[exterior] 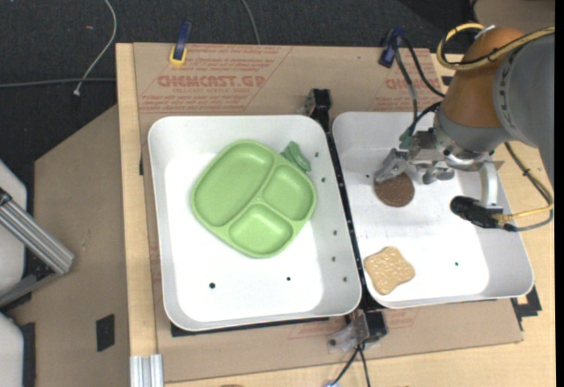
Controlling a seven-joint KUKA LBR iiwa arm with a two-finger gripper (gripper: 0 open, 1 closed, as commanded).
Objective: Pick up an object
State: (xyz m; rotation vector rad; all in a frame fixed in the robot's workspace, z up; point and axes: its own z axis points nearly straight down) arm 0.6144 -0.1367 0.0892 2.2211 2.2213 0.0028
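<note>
While the gripper [398, 172] hangs low in the right bin [493, 279], it's just over a round brown cookie [396, 192]; can't tell finger state. Bumpy tan cracker [389, 270] lies nearer front; smooth green plastic divided plate [254, 197] in left bin [176, 279].

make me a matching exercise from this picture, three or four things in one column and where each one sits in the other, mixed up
Things
1. green divided plate
2. brown round object
3. tan cracker
4. gripper

Places
A. near front corner of the right bin, beside the divider
B. left bin, middle
C. right bin, directly under the arm's wrist
D. over the right bin, just above the brown round object

Pairs: 1-B, 2-C, 3-A, 4-D
</note>
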